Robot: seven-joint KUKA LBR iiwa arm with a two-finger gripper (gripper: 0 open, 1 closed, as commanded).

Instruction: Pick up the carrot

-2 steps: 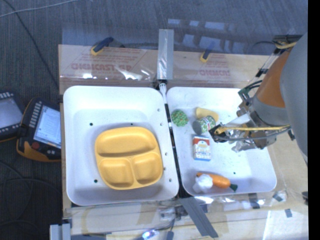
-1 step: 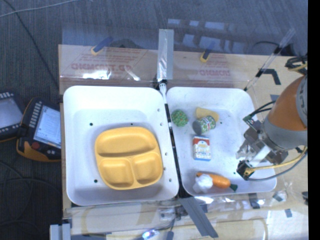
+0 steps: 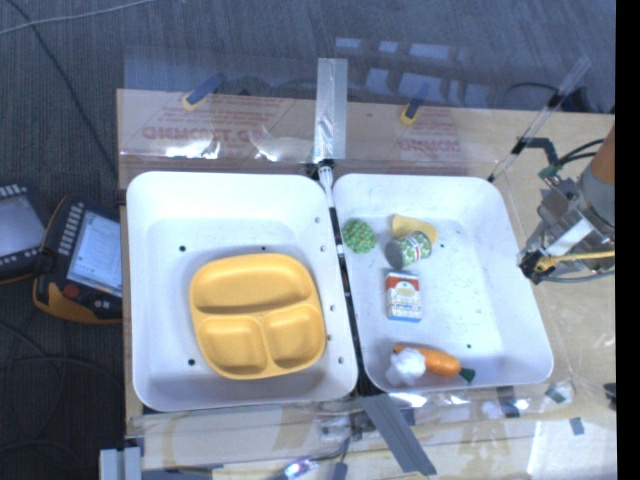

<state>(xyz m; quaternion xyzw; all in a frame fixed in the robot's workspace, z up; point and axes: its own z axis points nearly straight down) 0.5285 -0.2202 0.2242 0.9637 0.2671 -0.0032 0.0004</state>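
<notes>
The carrot (image 3: pixel 437 361), orange with a green tip at its right end, lies near the front wall of the right bin (image 3: pixel 500 313). A small white object (image 3: pixel 407 367) touches its left end. My gripper (image 3: pixel 562 226) hangs at the right rim of that bin, well back and to the right of the carrot, with nothing seen in it.
The right bin also holds a green knobbly ball (image 3: pixel 358 235), a small can (image 3: pixel 408 249) against a yellow piece (image 3: pixel 413 226), and a red-and-white carton (image 3: pixel 403 296). A yellow divided plate (image 3: pixel 259 313) lies in the left bin (image 3: pixel 160 218).
</notes>
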